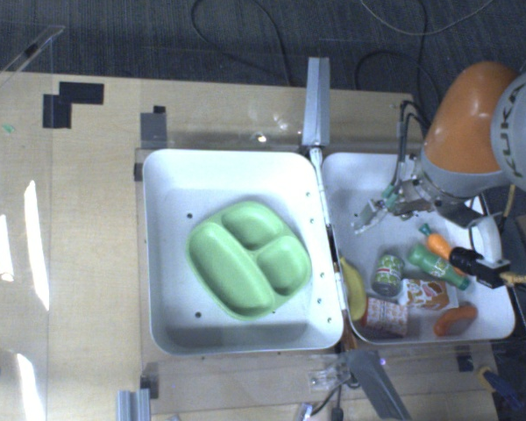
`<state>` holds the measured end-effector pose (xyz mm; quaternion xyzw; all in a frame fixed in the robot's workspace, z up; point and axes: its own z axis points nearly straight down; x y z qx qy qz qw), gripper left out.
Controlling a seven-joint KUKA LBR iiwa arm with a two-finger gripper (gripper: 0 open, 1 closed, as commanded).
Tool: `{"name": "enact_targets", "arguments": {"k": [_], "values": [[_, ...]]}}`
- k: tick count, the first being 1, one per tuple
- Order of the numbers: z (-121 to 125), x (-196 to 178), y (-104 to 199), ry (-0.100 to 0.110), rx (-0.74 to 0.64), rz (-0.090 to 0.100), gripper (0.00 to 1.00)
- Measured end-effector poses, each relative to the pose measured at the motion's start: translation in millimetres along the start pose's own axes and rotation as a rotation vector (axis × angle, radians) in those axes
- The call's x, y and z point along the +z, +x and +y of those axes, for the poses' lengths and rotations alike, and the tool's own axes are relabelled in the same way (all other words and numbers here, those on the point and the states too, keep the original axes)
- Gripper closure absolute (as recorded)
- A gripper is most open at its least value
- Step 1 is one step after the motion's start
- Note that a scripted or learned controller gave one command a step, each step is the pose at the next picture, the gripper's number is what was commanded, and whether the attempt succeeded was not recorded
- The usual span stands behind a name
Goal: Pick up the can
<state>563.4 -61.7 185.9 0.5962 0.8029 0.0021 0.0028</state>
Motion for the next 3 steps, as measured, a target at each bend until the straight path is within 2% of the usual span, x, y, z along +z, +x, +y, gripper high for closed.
{"name": "enact_targets", "arguments": {"k": [1, 2, 3], "values": [[-57, 90, -15, 0.000, -0.150, 0.000, 0.00], [-54, 79, -15, -0.006, -0.151, -0.003, 1.00], [-47, -25, 53, 0.001, 0.021, 0.001, 1.00]]}}
